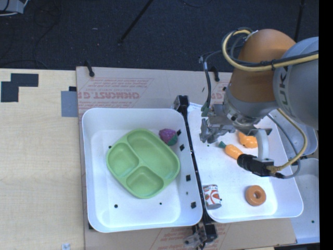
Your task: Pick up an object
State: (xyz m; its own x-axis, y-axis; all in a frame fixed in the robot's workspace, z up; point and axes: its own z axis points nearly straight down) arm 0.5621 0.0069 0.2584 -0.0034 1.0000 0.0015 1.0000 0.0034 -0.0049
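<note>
A: Camera view: our gripper (210,132) sits low in the right bin (291,204); finger gap unreadable, can't tell any hold.
B: Carrot (232,151) lies just beside it. We should centre over it, align across its width, then descend.
</note>
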